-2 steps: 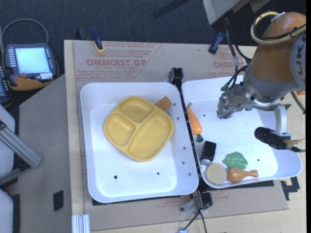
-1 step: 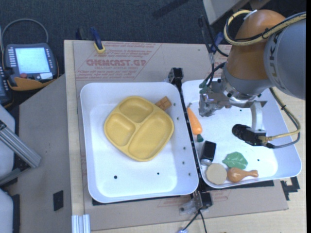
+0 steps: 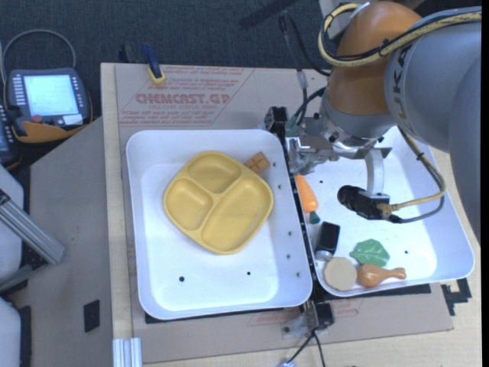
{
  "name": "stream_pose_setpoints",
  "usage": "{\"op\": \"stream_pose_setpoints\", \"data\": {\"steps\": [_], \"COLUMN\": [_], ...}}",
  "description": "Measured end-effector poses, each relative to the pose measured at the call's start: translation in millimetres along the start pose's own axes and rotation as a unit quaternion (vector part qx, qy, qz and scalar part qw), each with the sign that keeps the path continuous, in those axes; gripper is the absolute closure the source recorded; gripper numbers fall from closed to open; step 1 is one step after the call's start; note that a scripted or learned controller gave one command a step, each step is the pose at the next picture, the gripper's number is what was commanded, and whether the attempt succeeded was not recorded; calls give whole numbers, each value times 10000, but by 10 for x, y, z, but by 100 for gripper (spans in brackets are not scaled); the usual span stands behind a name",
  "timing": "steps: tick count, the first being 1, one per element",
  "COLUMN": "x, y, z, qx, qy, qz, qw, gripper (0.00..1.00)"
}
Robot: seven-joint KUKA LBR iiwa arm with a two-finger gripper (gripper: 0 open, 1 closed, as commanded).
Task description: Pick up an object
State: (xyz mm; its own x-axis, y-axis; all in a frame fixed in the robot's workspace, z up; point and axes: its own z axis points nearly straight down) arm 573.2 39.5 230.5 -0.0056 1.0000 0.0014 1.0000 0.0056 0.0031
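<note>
From the overhead camera view, the grey arm with its orange band [image 3: 367, 48] reaches in over the right bin [image 3: 451, 228], and its gripper [image 3: 306, 153] hangs low at that bin's left wall, near the upper corner. Whether the hand is spread or closed cannot be told from here, and nothing can be seen in its hold.

Taking the right bin as the landmark: an orange carrot [image 3: 306, 193] lies along its left wall just below the gripper, with a small green piece [image 3: 313, 219] under the carrot's tip. A black block [image 3: 328, 238] sits further down the same wall. In the bin's lower part rest a round beige disc [image 3: 341, 273], a drumstick [image 3: 380, 274] beside it, and a green leaf [image 3: 370, 250] above them.

In the left bin [image 3: 145, 205], next to the right bin, a yellow divided plate [image 3: 218, 202] lies, a small brown block [image 3: 257, 162] touching its upper right rim.
</note>
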Motion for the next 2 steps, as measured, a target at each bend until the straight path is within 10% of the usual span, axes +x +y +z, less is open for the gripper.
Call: {"op": "stream_pose_setpoints", "data": {"steps": [1,2], "x": [499,463], "y": [249,242], "z": [60,54], "qx": [2,9], "qy": [1,-9], "qz": [-2,21], "qw": [10000,10000], "gripper": [100,0]}}
